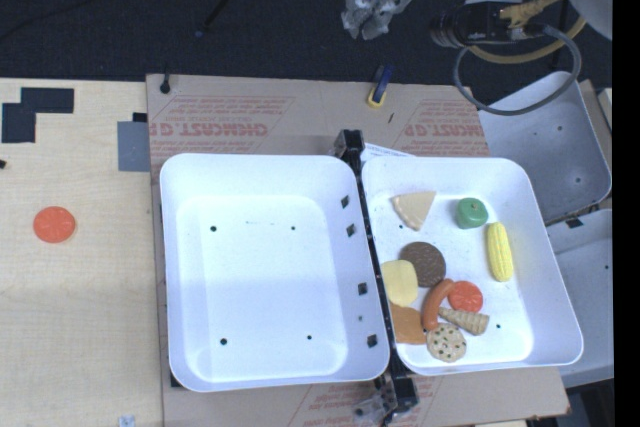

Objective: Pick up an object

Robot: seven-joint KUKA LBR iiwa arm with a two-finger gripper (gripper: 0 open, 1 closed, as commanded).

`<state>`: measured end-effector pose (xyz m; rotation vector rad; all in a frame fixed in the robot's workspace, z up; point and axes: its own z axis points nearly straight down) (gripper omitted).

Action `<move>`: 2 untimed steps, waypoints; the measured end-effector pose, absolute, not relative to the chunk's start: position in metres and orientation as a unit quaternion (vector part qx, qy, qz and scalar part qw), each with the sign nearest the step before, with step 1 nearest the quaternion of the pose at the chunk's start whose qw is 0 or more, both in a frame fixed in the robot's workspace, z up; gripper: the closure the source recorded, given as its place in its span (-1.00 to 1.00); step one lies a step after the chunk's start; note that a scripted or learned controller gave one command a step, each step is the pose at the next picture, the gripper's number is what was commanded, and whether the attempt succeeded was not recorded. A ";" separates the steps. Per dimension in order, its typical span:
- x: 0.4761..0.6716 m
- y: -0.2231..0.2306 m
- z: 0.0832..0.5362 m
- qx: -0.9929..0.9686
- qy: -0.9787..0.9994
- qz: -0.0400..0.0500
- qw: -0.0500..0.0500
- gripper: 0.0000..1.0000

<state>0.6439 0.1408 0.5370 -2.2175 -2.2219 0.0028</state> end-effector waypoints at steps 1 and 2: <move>0.642 0.203 0.355 -0.706 -0.709 0.008 0.006 1.00; 0.636 0.239 0.471 -0.706 -0.708 -0.004 -0.002 1.00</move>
